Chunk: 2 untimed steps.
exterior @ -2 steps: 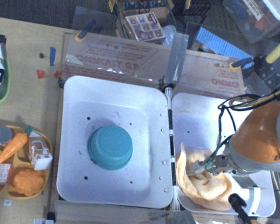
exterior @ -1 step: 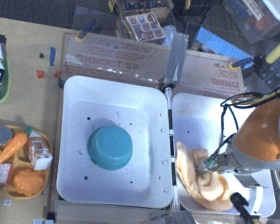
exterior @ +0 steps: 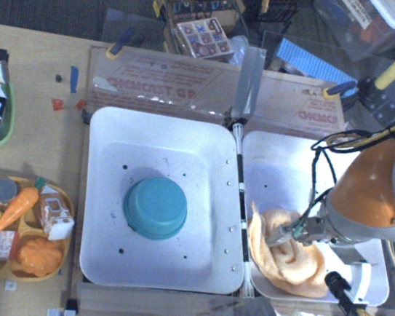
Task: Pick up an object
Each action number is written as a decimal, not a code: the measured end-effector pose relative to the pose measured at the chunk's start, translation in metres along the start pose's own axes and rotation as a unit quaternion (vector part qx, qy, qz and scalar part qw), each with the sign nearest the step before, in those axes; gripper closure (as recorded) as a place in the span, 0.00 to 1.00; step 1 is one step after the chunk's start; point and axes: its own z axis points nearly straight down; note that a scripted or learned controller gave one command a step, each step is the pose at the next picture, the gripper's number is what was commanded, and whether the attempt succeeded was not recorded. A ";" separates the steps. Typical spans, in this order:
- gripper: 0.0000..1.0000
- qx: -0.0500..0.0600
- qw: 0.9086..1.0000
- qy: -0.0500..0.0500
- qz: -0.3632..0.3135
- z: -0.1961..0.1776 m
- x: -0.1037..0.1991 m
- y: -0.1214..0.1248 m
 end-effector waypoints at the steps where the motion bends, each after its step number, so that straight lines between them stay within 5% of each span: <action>1: 1.00 0.001 1.000 0.000 0.002 -0.008 -0.001 -0.001; 2: 0.00 0.001 1.000 0.000 0.002 -0.008 -0.001 -0.001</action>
